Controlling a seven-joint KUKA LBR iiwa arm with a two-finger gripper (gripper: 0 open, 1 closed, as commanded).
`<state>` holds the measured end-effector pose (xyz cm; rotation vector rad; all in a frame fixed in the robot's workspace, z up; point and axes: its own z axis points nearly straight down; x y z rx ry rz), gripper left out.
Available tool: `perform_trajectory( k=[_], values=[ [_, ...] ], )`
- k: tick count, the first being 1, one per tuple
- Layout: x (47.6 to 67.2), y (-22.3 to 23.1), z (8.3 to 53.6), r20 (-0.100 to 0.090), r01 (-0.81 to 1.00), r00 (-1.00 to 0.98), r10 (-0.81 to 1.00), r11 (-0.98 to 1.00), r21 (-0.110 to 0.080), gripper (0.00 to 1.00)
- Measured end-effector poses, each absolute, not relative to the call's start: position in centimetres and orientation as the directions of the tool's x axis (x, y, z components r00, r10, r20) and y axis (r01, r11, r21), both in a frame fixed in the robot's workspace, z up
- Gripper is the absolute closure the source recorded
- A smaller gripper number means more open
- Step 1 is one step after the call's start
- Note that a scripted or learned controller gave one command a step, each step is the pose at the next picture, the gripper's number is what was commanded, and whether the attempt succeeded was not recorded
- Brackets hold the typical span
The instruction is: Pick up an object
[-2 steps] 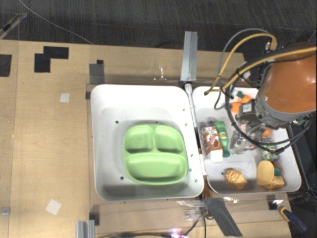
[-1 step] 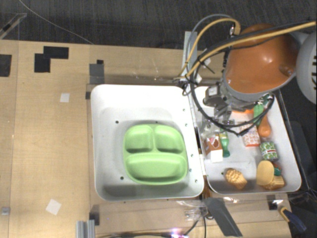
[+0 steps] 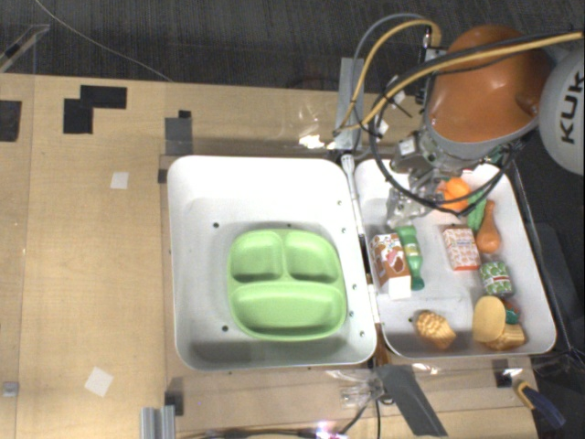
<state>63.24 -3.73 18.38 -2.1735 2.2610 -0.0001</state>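
The right bin [image 3: 539, 314] holds several toy foods. A brown-red packet [image 3: 388, 255] and a green bottle [image 3: 410, 258] lie side by side near its left wall, with a small white block [image 3: 399, 287] below them. A red-and-white carton [image 3: 460, 248] sits mid-bin. An orange piece [image 3: 454, 193] and a brown-orange carrot shape [image 3: 489, 230] lie at the back right. My gripper [image 3: 408, 210] hangs under the orange wrist band, over the bin's back left, just above the green bottle's top.
A green can [image 3: 496, 278], a yellow bread shape [image 3: 493, 322] and a brown pastry [image 3: 434, 328] lie along the right bin's front. The left bin [image 3: 196, 199] holds a green divided plate [image 3: 286, 282]. Cables loop over the right bin's back edge.
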Motion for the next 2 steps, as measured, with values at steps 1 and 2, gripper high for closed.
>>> perform_trajectory(
  k=[1, 2],
  values=[
    [64.5, -9.5, 25.1, 0.001, -1.000, 0.022, -1.000, -0.022, -0.015, 1.00],
    [67.1, -12.2, 32.5, -0.001, -1.000, -0.004, -1.000, 0.004, -0.017, 1.00]
  ],
)
